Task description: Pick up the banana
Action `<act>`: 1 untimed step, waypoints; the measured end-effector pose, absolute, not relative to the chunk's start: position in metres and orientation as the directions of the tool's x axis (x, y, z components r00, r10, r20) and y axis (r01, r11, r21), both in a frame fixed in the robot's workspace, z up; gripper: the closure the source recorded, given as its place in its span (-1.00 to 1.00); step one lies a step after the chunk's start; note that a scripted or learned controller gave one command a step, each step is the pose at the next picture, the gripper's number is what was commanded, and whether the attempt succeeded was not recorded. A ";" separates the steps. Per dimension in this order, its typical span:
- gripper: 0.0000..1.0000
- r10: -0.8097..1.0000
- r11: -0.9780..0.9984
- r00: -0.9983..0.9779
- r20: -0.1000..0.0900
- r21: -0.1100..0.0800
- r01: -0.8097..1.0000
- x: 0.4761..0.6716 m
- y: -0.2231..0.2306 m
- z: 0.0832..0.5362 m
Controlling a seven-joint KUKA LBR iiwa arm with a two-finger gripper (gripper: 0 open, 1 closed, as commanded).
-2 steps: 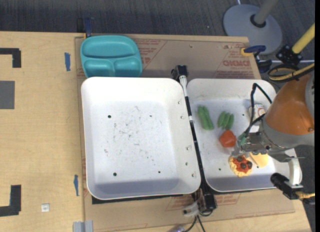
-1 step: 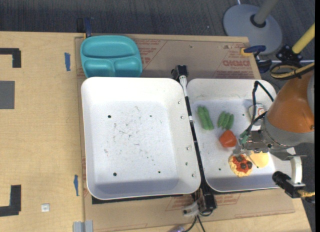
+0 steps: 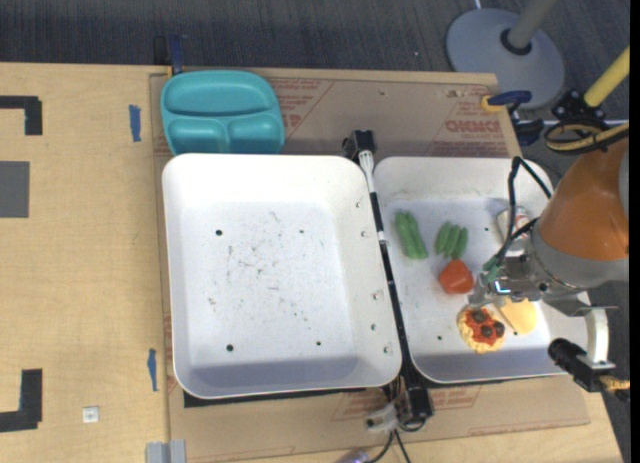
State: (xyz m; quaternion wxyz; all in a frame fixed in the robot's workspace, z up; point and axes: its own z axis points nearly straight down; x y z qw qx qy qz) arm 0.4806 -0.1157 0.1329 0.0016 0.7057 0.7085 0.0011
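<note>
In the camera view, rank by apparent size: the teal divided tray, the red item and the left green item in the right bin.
Largest to smallest:
1. Teal divided tray, by far the largest.
2. Left green item.
3. Red item, though its footprint looks close to the green item's, so that order is unsure.

A robot test lab, set up for picking trials.

Two shallow white bins [image 3: 265, 271] sit side by side on a cardboard-covered surface [image 3: 70, 251] marked with black squares and strips of blue tape [image 3: 134, 122]. A grey arm with an orange band [image 3: 590, 221] reaches in over toy food pieces [image 3: 481, 328]. Cables [image 3: 575, 131] trail at the edge, and a round grey stand base [image 3: 503, 51] rests on dark carpet [image 3: 250, 1].
</note>
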 end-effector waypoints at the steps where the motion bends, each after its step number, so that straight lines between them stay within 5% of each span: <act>1: 1.00 1.000 0.004 -0.004 -0.001 0.006 1.000 0.481 -0.116 0.143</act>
